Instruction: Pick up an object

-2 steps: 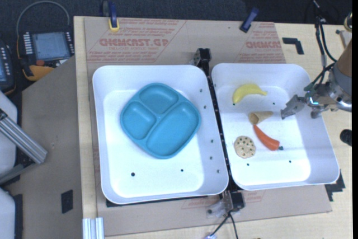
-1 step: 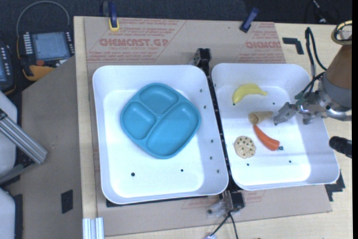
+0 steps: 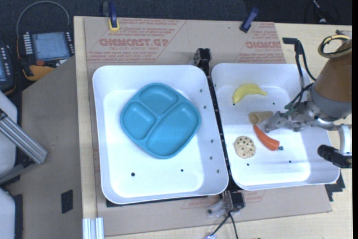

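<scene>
because the small things in the right bin lie so close together, a grab from here could catch two at once or nudge one away: the tan cork-like piece sits just at the tips of the gripper, and the orange carrot lies just below them, nearly touching. a shut off-centre would likely push the carrot aside rather than seize it. whether the tips stand apart or together, i cannot tell; nothing is seen clamped in them. the cookie lies below and left of the tips, the banana above them, the blue divided plate far left in the left bin.
</scene>
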`<state>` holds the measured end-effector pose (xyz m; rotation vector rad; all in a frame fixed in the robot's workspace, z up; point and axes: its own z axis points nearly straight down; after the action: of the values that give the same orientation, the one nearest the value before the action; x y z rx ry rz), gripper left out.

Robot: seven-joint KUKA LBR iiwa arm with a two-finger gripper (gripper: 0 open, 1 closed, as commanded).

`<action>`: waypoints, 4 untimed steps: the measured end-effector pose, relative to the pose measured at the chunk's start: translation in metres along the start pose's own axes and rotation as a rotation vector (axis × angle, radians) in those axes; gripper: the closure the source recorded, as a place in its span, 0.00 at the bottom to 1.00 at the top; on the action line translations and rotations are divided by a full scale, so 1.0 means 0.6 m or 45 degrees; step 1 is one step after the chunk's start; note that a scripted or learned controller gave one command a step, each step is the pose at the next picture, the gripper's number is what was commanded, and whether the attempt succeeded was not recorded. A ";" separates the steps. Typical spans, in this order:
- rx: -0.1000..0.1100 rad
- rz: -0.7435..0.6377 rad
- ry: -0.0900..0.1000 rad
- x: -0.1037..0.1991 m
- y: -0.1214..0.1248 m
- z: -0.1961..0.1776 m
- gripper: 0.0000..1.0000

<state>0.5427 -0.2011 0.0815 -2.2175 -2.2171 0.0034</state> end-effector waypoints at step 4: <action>-0.016 -0.002 -0.007 0.020 0.010 -0.265 1.00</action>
<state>0.5496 -0.1897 0.2404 -2.2243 -2.2281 -0.0039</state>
